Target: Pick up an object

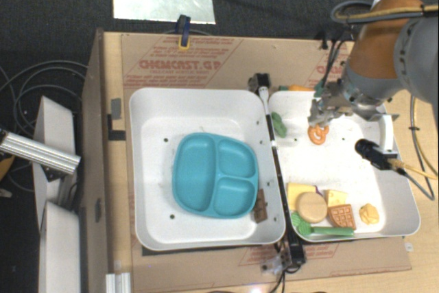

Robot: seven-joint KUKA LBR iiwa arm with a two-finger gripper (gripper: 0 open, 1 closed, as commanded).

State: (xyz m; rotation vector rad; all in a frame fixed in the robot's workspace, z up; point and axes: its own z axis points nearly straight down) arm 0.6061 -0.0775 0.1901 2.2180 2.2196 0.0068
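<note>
Camera view puts the gripper (321, 114) low over the right bin (398, 178), an orange pretzel-like ring (317, 134) right beneath its tip; whether it grips cannot be told. A slow, straight lift would suit. Farther off lie a green piece (278, 124) and the blue tray (214, 175).

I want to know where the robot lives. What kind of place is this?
Probably a robot lab or test bench. Two white bins sit on a cardboard-covered bench with loose cables beside it, and the arm's gripper hangs over toy food, like an orange pretzel and a waffle.
</note>
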